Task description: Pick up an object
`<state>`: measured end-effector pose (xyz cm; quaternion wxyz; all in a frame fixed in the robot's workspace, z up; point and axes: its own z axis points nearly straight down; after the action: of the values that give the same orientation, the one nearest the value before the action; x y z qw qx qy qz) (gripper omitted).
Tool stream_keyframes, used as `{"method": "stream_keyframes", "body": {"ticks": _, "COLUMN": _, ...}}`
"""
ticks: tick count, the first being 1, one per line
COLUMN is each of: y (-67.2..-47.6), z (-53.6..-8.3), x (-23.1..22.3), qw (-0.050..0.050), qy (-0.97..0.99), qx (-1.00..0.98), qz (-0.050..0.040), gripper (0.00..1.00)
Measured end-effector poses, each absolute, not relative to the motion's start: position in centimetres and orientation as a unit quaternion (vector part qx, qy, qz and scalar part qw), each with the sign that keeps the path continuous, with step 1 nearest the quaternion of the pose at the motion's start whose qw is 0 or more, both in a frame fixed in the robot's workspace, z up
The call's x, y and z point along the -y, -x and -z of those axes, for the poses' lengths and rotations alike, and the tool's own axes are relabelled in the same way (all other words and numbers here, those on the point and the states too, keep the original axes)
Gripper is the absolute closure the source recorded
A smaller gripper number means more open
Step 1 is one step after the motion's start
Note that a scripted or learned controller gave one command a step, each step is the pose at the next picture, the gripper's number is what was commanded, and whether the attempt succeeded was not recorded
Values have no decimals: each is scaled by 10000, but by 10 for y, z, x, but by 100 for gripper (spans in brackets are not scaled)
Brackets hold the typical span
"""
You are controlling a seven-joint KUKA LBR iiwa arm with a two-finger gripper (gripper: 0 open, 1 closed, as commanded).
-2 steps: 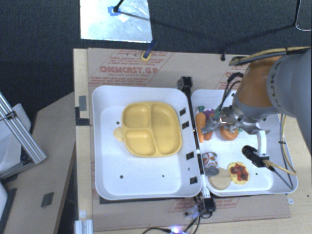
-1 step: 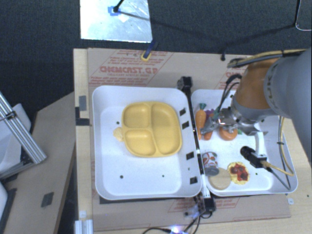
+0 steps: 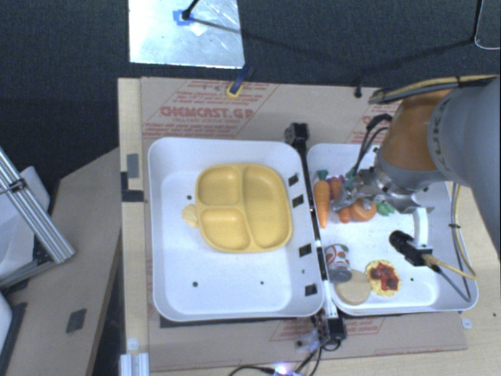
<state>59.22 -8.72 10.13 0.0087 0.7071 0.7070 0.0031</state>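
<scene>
The right bin [image 3: 446, 292] holds several toy foods. An orange carrot [image 3: 321, 198] lies along its left wall, with a small red-orange piece [image 3: 337, 188] beside it. An orange toy [image 3: 361, 211] with a green bit [image 3: 384, 207] lies under the gripper. My gripper [image 3: 362, 192] hangs low over this cluster, at the end of the grey arm with the orange band [image 3: 411, 143]. The wrist hides its tips, and I see nothing held. Nearer the front are a small can [image 3: 338, 258], a tan round cookie [image 3: 353, 291] and a yellow piece with red topping [image 3: 383, 277].
The left bin [image 3: 168, 288] holds a yellow divided plate [image 3: 241, 207] with a small yellow lump [image 3: 189, 215] at its left edge. A black-clipped ridge [image 3: 309, 210] separates the bins. A shiny metal sheet [image 3: 186, 22] lies beyond the bench.
</scene>
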Motion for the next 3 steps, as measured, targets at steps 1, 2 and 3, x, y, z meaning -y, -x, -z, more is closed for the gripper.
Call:
{"method": "stream_keyframes", "body": {"ticks": 1, "y": -595, "z": -158, "x": 97, "qw": 23, "qy": -7070, "qx": -7072, "qz": -16, "gripper": 100}}
{"method": "stream_keyframes", "body": {"ticks": 2, "y": -593, "z": -208, "x": 88, "qw": 20, "qy": -7054, "qx": -7088, "qz": -18, "gripper": 100}}
{"method": "stream_keyframes", "body": {"ticks": 3, "y": -594, "z": -226, "x": 88, "qw": 13, "qy": -7056, "qx": -7086, "qz": -12, "gripper": 100}}
